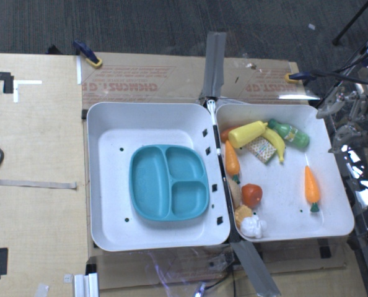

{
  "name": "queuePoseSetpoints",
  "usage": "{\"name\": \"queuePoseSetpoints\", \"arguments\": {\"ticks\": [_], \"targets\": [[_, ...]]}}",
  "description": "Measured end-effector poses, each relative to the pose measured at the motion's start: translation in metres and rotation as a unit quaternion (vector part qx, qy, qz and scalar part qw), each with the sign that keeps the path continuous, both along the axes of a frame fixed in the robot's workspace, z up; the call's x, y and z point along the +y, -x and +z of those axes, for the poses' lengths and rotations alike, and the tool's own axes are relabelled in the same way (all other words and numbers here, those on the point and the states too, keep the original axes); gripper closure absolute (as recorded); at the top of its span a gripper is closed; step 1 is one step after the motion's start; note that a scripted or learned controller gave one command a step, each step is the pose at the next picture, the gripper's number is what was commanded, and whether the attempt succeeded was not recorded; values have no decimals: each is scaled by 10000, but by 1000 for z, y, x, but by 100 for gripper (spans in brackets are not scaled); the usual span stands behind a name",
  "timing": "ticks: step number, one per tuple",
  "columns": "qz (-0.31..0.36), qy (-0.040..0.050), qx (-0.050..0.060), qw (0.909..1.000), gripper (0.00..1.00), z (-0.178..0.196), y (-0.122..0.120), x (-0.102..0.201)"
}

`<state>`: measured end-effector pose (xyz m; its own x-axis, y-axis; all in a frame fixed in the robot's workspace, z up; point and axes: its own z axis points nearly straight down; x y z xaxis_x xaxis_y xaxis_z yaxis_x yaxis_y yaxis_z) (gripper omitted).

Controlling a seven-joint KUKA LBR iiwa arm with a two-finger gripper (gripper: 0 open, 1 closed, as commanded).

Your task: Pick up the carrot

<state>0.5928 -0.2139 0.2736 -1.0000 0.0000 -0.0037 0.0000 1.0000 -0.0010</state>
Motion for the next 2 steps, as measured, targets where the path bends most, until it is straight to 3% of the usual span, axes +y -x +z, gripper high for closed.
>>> {"name": "queuePoseSetpoints", "arguments": {"ticks": [1,2], "targets": [[-47,-1,3,10000,0,-162,-5,3],[-29,9,-26,10000,100,-151,-7,4]]}}
